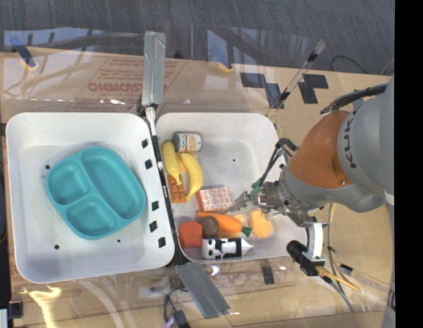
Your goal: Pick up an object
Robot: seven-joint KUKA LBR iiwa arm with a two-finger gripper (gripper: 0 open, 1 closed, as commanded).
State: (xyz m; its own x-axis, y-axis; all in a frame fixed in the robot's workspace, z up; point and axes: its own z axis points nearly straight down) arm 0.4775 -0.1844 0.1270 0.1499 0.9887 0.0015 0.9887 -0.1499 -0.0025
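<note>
The bench [74, 80] carries two white bins. The left bin [33, 251] holds a teal divided tray [95, 191], with open floor all round it. The arm [348, 162] covers the right bin's [232, 132] right wall. Its gripper [255, 195] sits low beside the orange-yellow piece [260, 224]; whether it is spread or closed, I cannot tell. Toys crowd the bin's near left: bananas [182, 169], carrot [225, 223], patterned box [214, 198], small can [188, 141], a black-and-white item [223, 248]. The far half is open.

Teal divided plate [95, 191] lying in the left white bin [26, 251], right white bin [232, 125] beside it, grey divider strip [154, 70] between them, brown cardboard-covered tabletop [74, 80], dark carpeted floor [95, 5] behind
</note>
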